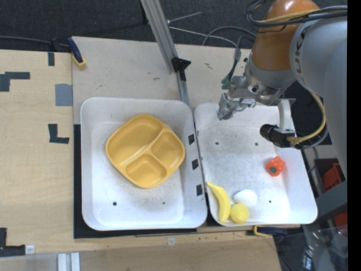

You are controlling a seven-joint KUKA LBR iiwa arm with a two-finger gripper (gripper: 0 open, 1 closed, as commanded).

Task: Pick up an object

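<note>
Gripper (225, 110) hovers over right bin's (293, 210) far-left corner, nothing visible between its fingers; you can't tell their state. Banana (220, 201), white egg (245, 197), lemon (239, 213) cluster at near edge; red-orange fruit (274, 166) sits right.

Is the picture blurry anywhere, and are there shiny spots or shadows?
In the camera view, the yellow plate and banana look sharp; the gripper looks a little soft; the white egg is nearly washed out against the bright right bin; shadows are faint, lighting even.

arm (316, 44) cropped at right edge, jaws' gap unclear
</note>
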